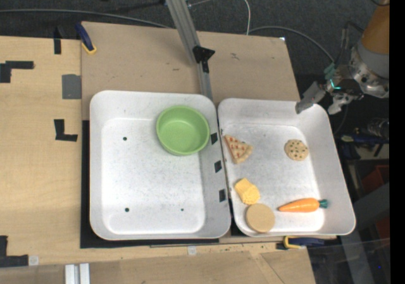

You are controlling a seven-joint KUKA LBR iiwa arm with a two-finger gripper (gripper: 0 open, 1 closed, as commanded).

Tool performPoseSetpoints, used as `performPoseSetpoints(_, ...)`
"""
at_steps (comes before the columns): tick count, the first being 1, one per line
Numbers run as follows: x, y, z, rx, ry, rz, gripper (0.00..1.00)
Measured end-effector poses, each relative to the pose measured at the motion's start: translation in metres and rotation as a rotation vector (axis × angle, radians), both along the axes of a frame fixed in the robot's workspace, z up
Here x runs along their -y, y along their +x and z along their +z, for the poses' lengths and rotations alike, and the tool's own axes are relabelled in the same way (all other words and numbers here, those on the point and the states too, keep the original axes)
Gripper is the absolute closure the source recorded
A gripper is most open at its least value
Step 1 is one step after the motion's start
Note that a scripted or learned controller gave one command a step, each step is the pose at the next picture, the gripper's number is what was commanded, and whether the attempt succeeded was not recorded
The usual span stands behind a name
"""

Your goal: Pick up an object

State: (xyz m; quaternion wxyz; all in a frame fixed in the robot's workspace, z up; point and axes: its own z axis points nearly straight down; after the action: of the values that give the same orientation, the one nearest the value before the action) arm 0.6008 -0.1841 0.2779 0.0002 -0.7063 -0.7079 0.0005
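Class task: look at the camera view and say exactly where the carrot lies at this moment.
The carrot lies in the right bin, near its front right corner, just right of the round tan disc and below the cookie.

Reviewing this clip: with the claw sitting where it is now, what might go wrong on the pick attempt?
1. The claw hangs over the right bin's far rim, so a straight descent might strike the rim.
2. The yellow piece and the tan disc lie close together near the bin's left wall; a grasp there may nudge one or catch both.
3. The carrot sits near the front rim, leaving little room.
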Motion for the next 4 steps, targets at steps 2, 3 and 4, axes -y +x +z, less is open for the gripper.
performPoseSetpoints(2, 0.000, 0.002, -0.044, -0.005, 0.000, -0.001, 0.00)
performPoseSetpoints(3, 0.006, 0.000, -0.106, -0.007, 0.001, -0.001, 0.00)
performPoseSetpoints(4, -0.004, -0.008, -0.162, -0.007, 0.002, 0.000, 0.00)
